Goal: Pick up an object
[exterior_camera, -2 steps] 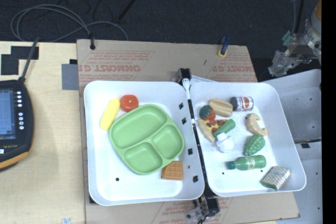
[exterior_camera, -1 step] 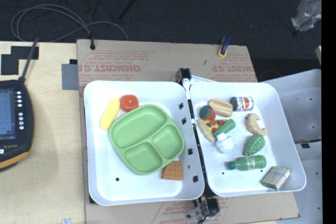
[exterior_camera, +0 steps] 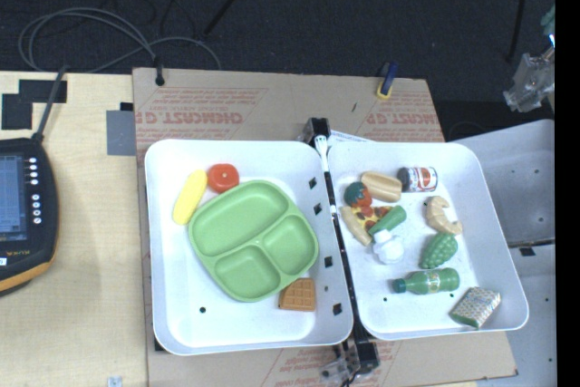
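Pendant cropped at left edge

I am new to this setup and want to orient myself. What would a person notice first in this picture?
The eye lands first on the green divided plate in the middle of the left bin, with a yellow banana and a red tomato beside its upper left edge. Next comes the cluster of toy foods in the right bin, among them a green bottle lying on its side near the front.
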Robot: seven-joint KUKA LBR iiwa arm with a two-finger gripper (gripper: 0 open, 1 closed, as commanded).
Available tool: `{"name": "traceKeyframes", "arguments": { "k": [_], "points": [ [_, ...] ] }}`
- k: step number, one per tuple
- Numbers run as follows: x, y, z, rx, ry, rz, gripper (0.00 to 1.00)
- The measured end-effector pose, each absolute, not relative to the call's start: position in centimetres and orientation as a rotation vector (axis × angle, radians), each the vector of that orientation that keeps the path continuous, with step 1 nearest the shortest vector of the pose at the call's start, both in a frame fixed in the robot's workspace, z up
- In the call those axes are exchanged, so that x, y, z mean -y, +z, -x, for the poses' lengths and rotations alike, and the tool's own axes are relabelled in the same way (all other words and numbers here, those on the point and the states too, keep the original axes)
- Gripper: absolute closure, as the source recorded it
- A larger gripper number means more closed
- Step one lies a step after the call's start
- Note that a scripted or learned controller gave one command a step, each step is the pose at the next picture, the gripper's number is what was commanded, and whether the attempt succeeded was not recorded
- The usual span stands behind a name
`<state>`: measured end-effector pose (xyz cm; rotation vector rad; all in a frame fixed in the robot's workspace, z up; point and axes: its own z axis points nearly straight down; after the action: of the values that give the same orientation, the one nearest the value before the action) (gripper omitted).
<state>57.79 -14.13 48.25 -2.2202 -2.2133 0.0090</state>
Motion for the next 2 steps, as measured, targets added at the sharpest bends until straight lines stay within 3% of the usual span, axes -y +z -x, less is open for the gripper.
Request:
{"name": "traceKeyframes", "arguments": {
  "k": [1,2],
  "points": [
    [2.2,54.1,-55.7,2.236,-0.007,2.207,1.0],
    [0.0,43.5,-49.9,2.215,0.017,2.21,1.0]
  ]
}}
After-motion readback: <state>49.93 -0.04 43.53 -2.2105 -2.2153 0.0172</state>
